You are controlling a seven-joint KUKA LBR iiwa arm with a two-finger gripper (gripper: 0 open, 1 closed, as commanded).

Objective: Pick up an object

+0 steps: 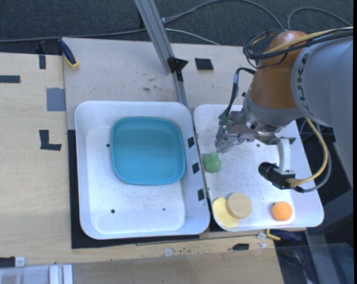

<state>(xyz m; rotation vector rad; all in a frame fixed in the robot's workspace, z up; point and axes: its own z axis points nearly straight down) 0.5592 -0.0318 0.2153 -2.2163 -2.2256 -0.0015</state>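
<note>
The gripper (pixel 221 147) hangs just above the small green ball (pixel 212 163) at the left edge of the right white bin (pixel 308 215); this looks like the approach step. Whether it is open, I cannot tell. Next, a straight descent onto the ball.

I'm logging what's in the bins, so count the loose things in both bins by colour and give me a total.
Blue: 1, the plate in the left bin
Green: 1, the ball in the right bin, just below the claw
Yellow: 1, the flat piece
Tan: 1, the round block
Orange: 1, the small ball
Total: 5
</note>
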